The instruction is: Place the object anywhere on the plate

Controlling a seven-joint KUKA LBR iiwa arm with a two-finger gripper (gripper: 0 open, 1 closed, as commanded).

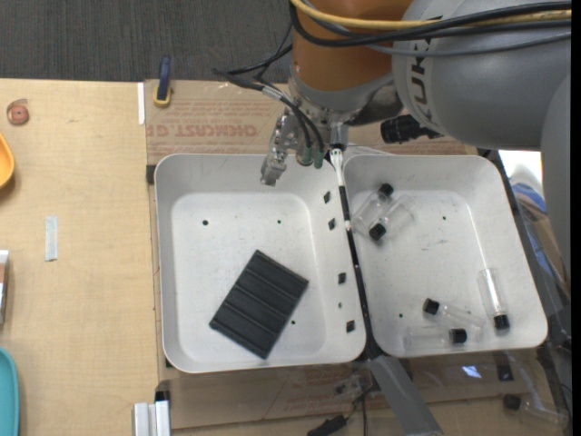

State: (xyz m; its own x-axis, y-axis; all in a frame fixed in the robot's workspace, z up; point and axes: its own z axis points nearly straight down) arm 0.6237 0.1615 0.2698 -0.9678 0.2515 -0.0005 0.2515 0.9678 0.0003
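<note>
A black ribbed rectangular plate (260,302) lies tilted on the floor of the left bin (182,271), toward its front. Several clear vials with black caps lie in the right bin (508,207): two together (379,214) near its back left, the others (454,321) along its front right. My gripper (292,160) hangs under the orange wrist band, over the back rim of the left bin near the divide between the bins. It looks open, with nothing between its fingers. It is well behind the plate and to the left of the nearest vials.
The two white bins sit on cardboard (218,121) atop a wooden bench (73,243). A blue-handled tool (163,80) lies behind the left bin. Small items rest at the bench's far left edge. The arm's grey body (490,53) looms over the right bin's back.
</note>
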